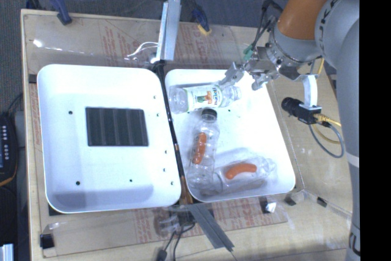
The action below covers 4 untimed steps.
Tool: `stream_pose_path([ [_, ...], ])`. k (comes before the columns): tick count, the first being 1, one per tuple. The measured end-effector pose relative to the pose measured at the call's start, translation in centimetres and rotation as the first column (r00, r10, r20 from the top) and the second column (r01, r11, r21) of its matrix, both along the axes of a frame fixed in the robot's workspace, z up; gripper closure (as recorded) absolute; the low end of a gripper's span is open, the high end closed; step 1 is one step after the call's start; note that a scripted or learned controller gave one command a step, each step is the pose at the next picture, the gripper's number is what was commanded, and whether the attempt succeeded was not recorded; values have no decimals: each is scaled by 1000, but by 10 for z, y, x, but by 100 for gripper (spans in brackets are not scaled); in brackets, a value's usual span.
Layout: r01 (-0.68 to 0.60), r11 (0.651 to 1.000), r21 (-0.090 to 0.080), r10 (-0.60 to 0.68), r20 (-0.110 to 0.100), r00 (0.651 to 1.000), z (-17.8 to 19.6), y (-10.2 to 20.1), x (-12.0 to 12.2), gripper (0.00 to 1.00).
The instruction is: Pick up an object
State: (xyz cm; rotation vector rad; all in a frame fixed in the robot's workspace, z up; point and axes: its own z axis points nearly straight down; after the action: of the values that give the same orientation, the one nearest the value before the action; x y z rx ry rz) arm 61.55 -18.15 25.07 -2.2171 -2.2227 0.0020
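The bench (91, 27) carries two white bins; the right bin (282, 150) holds three clear bottles. The arm (317, 15) reaches over that bin's far right corner. Its gripper (247, 75) hangs spread, nothing between the fingers, just beside the cap end of the labelled bottle (201, 98). That bottle lies along the far edge, long axis running leftward away from the fingers.

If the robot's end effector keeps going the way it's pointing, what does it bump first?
Probably the clear bottle with the orange-and-green label, lying just ahead of the end effector at the right bin's far end; depth is hard to judge.
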Motion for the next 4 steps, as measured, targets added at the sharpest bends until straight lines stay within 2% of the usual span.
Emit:
stream_pose_path([
  [1,-173,985,1,173,-2,985,-87,5,11,0],
  [2,-209,978,-12,209,27,978,-110,12,34,0],
  [3,-252,967,-24,253,44,966,-126,1,9,0],
  [4,-294,955,-47,296,42,954,-130,24,3,0],
])
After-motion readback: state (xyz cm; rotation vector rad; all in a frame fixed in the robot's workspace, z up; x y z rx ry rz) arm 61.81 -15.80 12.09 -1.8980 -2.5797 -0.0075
